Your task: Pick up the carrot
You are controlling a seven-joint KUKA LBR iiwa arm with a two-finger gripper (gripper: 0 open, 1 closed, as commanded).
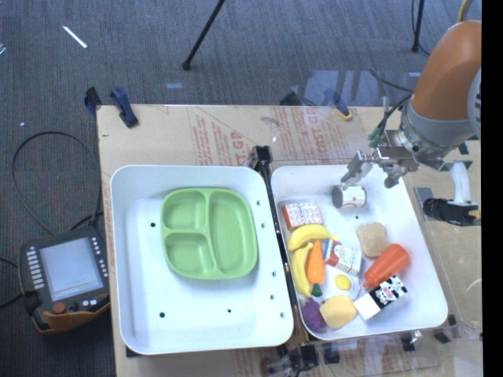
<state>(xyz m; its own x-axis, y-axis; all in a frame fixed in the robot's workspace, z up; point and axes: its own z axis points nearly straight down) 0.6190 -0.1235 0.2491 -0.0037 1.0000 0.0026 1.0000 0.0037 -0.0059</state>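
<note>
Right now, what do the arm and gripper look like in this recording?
The arm shows a large orange band over a grey wrist section. The gripper is a grey metal assembly with thin dark cables running along it and two fingers below.

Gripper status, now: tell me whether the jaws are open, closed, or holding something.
Gripper: jaws open, holding nothing; it hangs over the upper part of the right bin, apart from the carrot.

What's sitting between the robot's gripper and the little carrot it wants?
In the camera view, a slice of bread and a small carton lie between the gripper and the carrot.
</note>
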